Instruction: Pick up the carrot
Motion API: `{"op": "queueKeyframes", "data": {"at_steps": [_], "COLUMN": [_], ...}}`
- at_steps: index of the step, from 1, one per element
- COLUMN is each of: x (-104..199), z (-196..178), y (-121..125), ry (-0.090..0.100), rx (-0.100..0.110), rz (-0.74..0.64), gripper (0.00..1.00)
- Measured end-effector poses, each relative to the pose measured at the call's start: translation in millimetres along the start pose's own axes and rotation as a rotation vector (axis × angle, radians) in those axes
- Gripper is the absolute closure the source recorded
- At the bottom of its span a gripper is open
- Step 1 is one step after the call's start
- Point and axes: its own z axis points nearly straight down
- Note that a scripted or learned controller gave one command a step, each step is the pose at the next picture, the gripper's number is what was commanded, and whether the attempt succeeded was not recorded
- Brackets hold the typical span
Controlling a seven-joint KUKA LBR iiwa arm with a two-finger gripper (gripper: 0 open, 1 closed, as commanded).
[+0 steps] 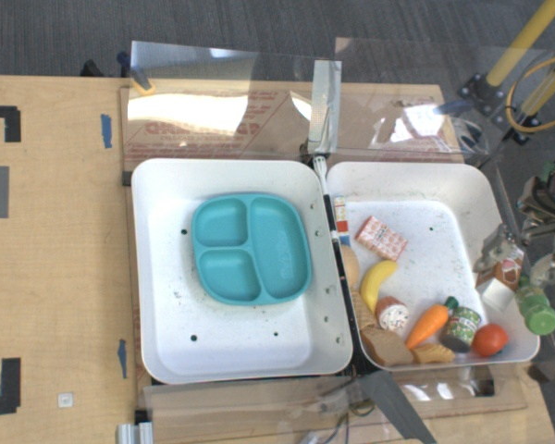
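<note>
Since the carrot (427, 324) lies ungrasped, below-left of the gripper (499, 252), whose opening cannot be told, step 1, the approach, is judged pending; descent beside the banana (377, 281) is needed.

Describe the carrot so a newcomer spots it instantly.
Look in the right-hand white bin, at the cluster of toy food along its near edge. The carrot lies tilted between the banana and the red tomato: orange, tapered, with a green top.
</note>
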Motion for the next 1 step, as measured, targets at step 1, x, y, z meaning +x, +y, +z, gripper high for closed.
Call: {"op": "queueKeyframes", "data": {"at_steps": [1], "x": [0.6], "z": [1.4], "y": [0.5], "ry": [0.001], "rx": [-0.004], "rz": [0.001], "gripper": [0.0]}}
